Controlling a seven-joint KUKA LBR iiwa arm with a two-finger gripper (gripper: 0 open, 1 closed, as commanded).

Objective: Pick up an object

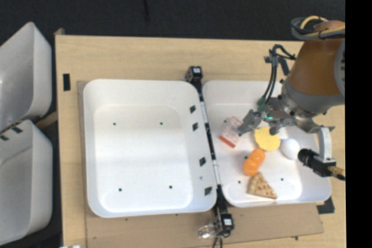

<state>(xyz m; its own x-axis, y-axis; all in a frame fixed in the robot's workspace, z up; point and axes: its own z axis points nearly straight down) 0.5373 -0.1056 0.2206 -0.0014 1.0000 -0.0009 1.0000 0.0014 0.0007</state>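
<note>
Yellow disc (267,139) lying flat in the right bin (232,90), touching the orange piece (253,162) below and just beside the white ball (289,147). Probably light, stiff, slick; best pinched across its rim. Gripper (268,119) poised right over its upper edge, grasp state impossible to tell. Pizza-like wedge (261,186) and clear packet (230,131) near

Left bin (139,194) offers open room; right bin (232,194) crowded by objects.

Both bins (139,90) are plain white on a light tan table (145,55). Contents: yellow disc (267,139), orange piece (254,162), white ball (289,147), tan speckled wedge (262,187), red-and-clear packet (230,132).
</note>
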